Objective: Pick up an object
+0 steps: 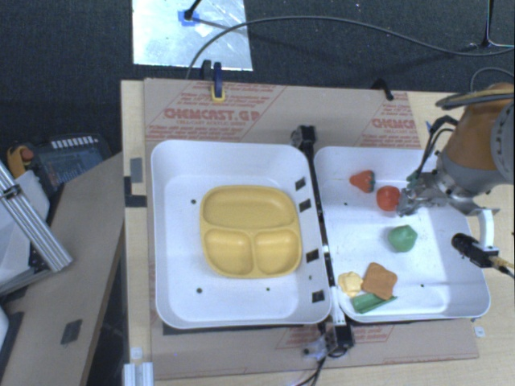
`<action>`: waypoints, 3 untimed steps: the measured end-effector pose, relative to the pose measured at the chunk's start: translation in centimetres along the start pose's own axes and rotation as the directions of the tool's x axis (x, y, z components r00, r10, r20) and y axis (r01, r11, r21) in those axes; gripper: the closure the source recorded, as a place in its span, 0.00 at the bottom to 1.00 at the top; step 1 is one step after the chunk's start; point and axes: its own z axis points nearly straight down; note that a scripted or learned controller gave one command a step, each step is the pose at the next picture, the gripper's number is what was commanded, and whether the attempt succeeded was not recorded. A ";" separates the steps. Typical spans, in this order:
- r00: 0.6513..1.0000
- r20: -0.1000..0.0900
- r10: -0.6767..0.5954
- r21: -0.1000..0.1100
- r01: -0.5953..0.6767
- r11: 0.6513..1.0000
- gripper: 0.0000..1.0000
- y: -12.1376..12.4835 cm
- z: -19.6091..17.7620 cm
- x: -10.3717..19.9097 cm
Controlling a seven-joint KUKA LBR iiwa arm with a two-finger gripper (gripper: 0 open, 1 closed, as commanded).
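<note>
Where cardboard (241, 107) reads "CHEMCAST", gripper (407, 201) nears red ball (388, 197); its state cannot be told.

Both bins are white: the left bin (173, 240) and the right bin (451, 292). The left bin contains a yellow compartment tray (249, 230). The right bin contains a red-orange piece with a green tip (363, 181), a red round item (388, 198), a green lump (401, 237), a pale yellow piece (350, 282), an orange-brown square (379, 280) and a dark green flat piece (368, 301). The desk (241, 107) is tan with red printed lettering. The arm (483, 147) is grey with an orange band. The surrounding floor (64, 55) is dark blue-black, speckled.
</note>
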 end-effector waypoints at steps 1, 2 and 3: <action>1.000 0.000 0.001 -0.001 -0.001 1.000 1.00 0.7 -4.7 -0.6; 1.000 0.001 -0.002 -0.002 0.002 1.000 1.00 1.8 -9.7 -0.6; 1.000 0.000 -0.002 0.000 0.002 1.000 1.00 2.0 -11.6 -0.6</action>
